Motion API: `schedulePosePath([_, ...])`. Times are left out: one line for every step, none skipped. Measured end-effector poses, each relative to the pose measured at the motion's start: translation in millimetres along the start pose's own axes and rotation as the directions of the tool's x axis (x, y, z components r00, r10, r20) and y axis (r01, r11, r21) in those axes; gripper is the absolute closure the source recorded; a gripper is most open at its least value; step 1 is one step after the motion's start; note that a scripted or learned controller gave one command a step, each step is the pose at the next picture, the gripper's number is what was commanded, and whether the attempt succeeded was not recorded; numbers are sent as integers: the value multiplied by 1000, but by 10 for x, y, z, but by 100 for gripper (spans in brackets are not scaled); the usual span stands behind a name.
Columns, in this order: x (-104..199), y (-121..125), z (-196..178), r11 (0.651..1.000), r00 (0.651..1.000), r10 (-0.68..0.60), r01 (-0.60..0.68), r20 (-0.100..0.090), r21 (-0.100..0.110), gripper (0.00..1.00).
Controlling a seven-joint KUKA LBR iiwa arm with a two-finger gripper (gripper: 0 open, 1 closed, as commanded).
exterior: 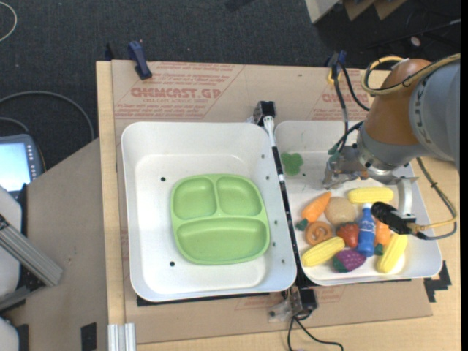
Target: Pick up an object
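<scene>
We see pincer point(338, 175) low in right bin point(307, 134), far of toys point(351, 232); its state we cannot tell. Nothing lifted yet.

A pale green divided tray point(218, 219) is sitting in a white bin point(139, 196), while yellow corn point(322, 251), an orange carrot point(316, 206), a blue bottle point(366, 230) and purple grapes point(349, 260) are showing in the other white bin point(307, 139).
</scene>
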State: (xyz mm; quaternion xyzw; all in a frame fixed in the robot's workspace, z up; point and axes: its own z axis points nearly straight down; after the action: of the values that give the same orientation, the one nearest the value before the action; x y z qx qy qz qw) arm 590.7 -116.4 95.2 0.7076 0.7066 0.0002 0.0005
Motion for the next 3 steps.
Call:
schedulePosePath([0,-2,6,1000,1000,1,-1,0,1,0])
schedulePosePath([79,-733,111,1000,1000,1,-1,-3,7,0])
schedulePosePath([72,-1119,100,1000,1000,0,0,0,-1,0])
